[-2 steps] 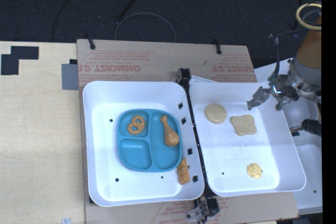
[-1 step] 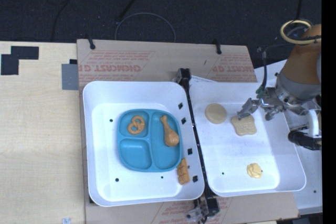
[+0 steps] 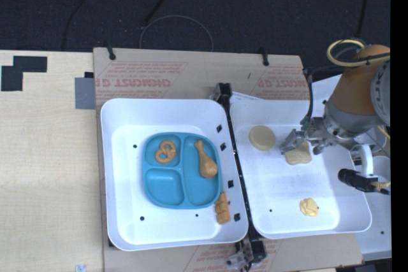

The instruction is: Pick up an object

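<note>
My gripper (image 3: 301,145) hangs low over the right bin (image 3: 280,226), reaching in from the right, with its fingers spread open. A pale beige chunk of food (image 3: 298,156) lies on the bin floor right at the fingertips, touching or nearly touching them. I cannot see it lifted. A round beige bun (image 3: 262,137) sits just left of the gripper. Toward the bin's front lies a small yellow lump (image 3: 309,207).
The left bin (image 3: 121,226) holds a blue divided tray (image 3: 167,191) with a pretzel (image 3: 166,151) and a drumstick (image 3: 205,160). A brown pastry piece (image 3: 222,208) lies by that bin's right wall. A black divider (image 3: 233,165) runs between the bins.
</note>
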Controlling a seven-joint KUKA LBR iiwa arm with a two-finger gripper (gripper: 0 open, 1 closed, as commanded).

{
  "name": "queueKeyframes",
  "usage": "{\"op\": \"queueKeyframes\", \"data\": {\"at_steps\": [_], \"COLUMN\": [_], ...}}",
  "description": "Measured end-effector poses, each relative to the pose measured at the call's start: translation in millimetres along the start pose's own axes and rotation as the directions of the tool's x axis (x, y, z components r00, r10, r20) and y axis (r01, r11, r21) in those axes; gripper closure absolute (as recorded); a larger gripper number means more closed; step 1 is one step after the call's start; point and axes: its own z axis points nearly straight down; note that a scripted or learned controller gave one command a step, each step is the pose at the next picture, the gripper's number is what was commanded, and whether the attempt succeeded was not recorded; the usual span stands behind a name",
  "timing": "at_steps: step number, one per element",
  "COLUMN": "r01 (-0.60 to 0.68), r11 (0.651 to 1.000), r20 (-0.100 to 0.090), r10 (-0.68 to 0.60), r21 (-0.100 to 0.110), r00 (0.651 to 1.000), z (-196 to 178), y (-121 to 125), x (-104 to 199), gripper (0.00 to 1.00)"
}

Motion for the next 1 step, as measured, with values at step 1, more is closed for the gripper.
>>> {"op": "queueKeyframes", "data": {"at_steps": [1], "r01": [-0.002], "r11": [1.0], "r20": [0.001], "r10": [0.002], "r21": [-0.003], "r00": [1.0], "z": [-12.6], "y": [0.5], "x": [-1.2], "gripper": [1.0]}}
